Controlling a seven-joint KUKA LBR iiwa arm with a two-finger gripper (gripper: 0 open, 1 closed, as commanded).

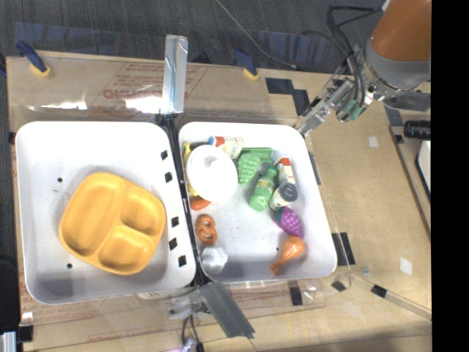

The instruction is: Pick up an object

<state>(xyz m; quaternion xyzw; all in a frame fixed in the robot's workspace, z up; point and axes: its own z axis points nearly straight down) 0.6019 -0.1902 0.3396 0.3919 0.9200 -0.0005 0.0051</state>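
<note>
The tool (316,116) is hovering off the right bin's (316,189) far corner, its grip state unclear, keeping the toys reachable.

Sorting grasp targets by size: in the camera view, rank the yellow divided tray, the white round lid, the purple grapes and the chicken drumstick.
Largest to smallest:
1. yellow divided tray
2. white round lid
3. purple grapes and chicken drumstick look alike; not ranked.
</note>
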